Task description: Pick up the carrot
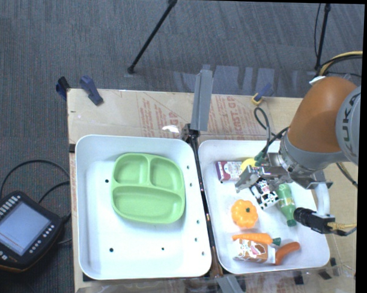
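Note:
The carrot (pixel 253 238) is orange with a small green top at its right end. It lies flat near the front of the right bin (pixel 324 253), resting against the top of a small printed carton (pixel 252 252). My gripper (pixel 251 179) hangs over the back half of that bin, well behind the carrot and a little to its left. It is just above a maroon packet (pixel 229 170) and a cow-patterned toy (pixel 266 199). Nothing is visibly held.
An orange pumpkin toy (pixel 244 213) sits between the gripper and the carrot. A green bottle (pixel 285 204) and an orange sausage-like piece (pixel 287 251) lie to the right. The left bin (pixel 90 230) holds a green divided plate (pixel 149 188).

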Available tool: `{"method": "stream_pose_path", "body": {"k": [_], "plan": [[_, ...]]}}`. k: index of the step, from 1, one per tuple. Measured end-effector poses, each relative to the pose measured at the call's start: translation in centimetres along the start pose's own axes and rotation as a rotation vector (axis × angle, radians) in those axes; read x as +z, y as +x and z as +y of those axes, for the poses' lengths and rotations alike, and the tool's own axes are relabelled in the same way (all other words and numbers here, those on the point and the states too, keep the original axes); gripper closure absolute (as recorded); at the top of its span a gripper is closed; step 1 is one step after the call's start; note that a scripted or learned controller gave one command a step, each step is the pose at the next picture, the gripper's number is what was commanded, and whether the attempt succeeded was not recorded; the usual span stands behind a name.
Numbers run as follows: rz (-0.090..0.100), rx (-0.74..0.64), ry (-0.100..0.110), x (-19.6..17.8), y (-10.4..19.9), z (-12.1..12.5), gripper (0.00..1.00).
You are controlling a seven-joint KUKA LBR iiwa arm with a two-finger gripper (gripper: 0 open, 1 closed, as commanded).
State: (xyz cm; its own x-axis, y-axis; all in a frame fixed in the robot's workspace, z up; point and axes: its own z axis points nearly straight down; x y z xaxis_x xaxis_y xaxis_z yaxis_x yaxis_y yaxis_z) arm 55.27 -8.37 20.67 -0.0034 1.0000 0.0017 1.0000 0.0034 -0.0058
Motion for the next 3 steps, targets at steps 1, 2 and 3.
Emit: {"method": "stream_pose_path", "body": {"k": [1, 2, 3], "plan": [[0.000, -0.220, 0.000, 9.9, -0.1, -2.3, 0.00], [0.000, 0.087, -0.001, 2.1, 2.5, -3.1, 0.00], [0.001, 0.156, 0.000, 12.1, -1.9, -7.8, 0.00]]}}
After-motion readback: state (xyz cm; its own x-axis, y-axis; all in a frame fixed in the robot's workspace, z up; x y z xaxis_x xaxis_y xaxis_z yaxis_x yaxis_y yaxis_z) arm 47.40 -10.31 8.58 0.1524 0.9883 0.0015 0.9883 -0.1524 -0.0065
